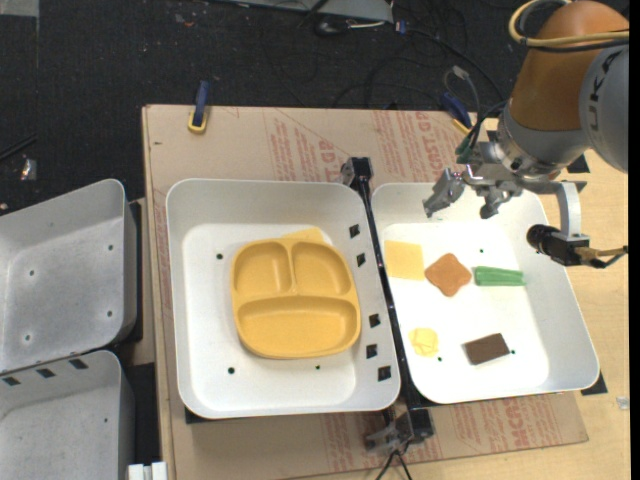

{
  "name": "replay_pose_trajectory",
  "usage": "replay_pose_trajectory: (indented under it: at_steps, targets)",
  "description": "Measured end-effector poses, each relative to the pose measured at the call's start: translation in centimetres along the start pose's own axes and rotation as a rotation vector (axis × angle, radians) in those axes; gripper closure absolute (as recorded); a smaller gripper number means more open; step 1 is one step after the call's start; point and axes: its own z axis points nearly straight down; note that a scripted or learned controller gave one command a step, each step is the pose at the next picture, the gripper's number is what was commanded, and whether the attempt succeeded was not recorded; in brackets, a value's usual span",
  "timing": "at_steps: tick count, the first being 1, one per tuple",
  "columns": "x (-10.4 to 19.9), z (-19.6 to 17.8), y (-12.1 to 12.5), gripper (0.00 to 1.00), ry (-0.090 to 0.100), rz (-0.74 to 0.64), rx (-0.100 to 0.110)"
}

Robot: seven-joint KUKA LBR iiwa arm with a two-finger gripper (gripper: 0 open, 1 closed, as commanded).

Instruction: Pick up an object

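The right bin holds a pale yellow flat square, an orange-brown piece, a green stick, a small yellow lump and a brown block. My gripper hangs over the far part of this bin, above and behind the orange-brown piece. Its two fingers stand apart, open, with nothing between them.
The left bin bears a yellow divided tray. A black divider runs between the bins. Grey-white lids lie to the left of the bench. A blue clamp sits on the bench's far edge.
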Motion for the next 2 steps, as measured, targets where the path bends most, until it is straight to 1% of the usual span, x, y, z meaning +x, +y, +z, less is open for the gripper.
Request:
replay_pose_trajectory:
  at_steps: [1, 2]
  targets:
    - [0.8, 6.1, -0.1, 0.00, 0.001, 0.000, 0.001]
    - [0.4, 12.5, -0.2, 0.00, 0.000, 0.000, 0.000]
